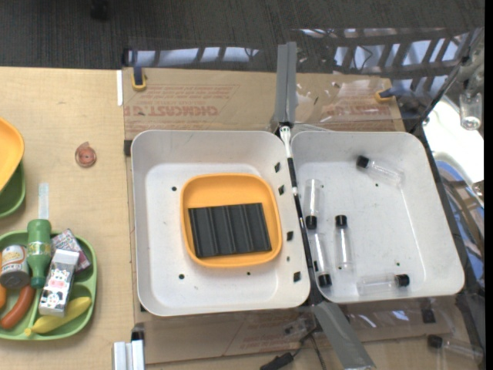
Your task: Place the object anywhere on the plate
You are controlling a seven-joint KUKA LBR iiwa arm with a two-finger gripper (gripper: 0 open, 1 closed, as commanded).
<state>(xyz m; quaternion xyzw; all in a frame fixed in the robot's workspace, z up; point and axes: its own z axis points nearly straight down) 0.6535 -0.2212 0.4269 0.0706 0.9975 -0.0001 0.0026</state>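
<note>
Inside the left bin (154, 206), an orange plate (231, 191) holds a black ridged block (231, 230); right bin (416, 206), clear tubes (341, 241).

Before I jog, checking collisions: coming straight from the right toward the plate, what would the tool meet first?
Probably the right bin's outer wall, then the capped tubes inside; height unclear.

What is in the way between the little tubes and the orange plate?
The tubes lie in the right bin; the plate sits in the left bin. Between them stand both bins' raised rims, side by side. A dark ridged block covers much of the plate.
</note>
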